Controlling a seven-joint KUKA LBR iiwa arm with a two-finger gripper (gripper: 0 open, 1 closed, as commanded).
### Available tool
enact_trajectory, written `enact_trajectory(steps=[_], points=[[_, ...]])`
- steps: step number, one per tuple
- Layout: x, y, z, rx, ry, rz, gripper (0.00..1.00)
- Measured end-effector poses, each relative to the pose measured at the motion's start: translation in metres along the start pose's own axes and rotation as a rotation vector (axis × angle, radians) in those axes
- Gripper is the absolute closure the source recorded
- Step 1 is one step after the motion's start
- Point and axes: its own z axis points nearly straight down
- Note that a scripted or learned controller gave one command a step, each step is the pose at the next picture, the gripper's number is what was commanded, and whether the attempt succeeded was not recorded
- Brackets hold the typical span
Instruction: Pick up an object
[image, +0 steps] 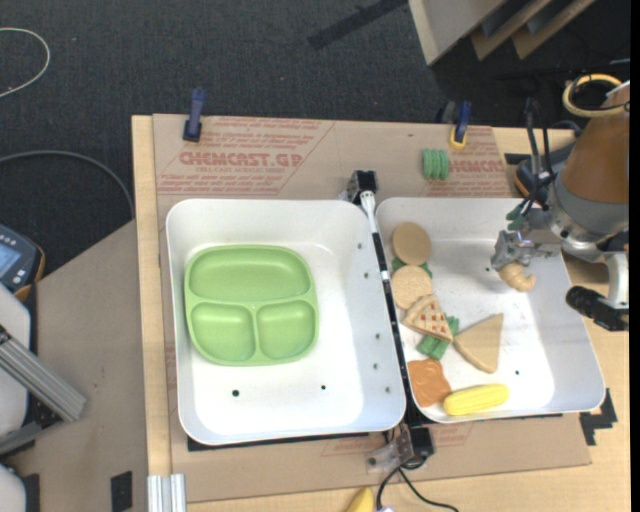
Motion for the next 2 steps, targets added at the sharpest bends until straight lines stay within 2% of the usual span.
enact_trajectory(steps=[1, 2], points=[[0.000, 0.001, -0.010, -0.002, -0.001, -0.001, 1.00], [0.048, -0.041, -0.179, -0.002, 0.001, -0.008, 1.00]])
